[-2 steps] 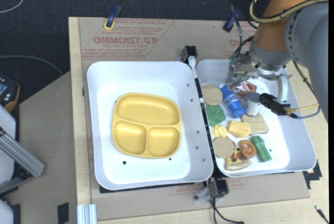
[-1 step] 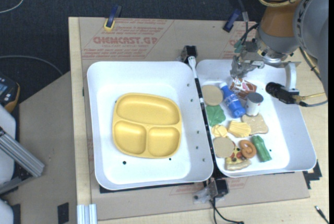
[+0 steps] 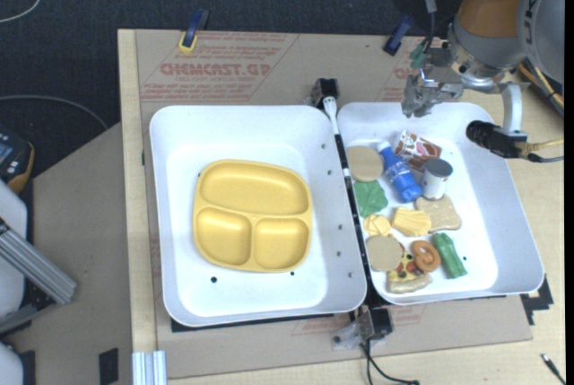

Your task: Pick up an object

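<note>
Toy food pieces [image 3: 408,222] heaped in right bin [image 3: 516,231] below gripper [image 3: 419,108]; gripper grip state unclear; yellow divided tray [image 3: 253,214] in left bin [image 3: 175,195].

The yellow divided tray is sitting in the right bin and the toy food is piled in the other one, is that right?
Not quite. The camera view shows the yellow divided tray in the left bin; the toy food is piled in the right bin.
</note>
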### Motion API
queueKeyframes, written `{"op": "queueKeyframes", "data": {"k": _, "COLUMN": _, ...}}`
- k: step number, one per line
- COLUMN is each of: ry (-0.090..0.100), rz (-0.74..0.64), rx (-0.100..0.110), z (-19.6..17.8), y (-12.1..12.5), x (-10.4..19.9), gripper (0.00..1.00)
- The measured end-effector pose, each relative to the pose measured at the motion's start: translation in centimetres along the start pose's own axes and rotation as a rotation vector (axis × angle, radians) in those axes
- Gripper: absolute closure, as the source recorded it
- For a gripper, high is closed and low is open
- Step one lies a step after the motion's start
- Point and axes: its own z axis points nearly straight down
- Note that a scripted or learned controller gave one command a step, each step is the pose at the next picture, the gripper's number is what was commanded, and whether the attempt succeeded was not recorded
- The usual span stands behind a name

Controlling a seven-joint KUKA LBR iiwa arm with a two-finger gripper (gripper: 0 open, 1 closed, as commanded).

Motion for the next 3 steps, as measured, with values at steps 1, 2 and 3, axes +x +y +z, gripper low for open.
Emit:
{"op": "queueKeyframes", "data": {"k": 1, "ry": 0.000, "rz": 0.001, "rx": 0.001, "z": -1.6, "y": 0.1, "x": 0.0, "gripper": 1.00}}
{"op": "queueKeyframes", "data": {"k": 2, "ry": 0.003, "rz": 0.003, "rx": 0.011, "z": -1.2, "y": -5.8, "x": 1.5, "gripper": 1.00}}
{"op": "queueKeyframes", "data": {"k": 3, "ry": 0.003, "rz": 0.003, "rx": 0.010, "z": -2.4, "y": -10.6, "x": 2.4, "gripper": 1.00}}
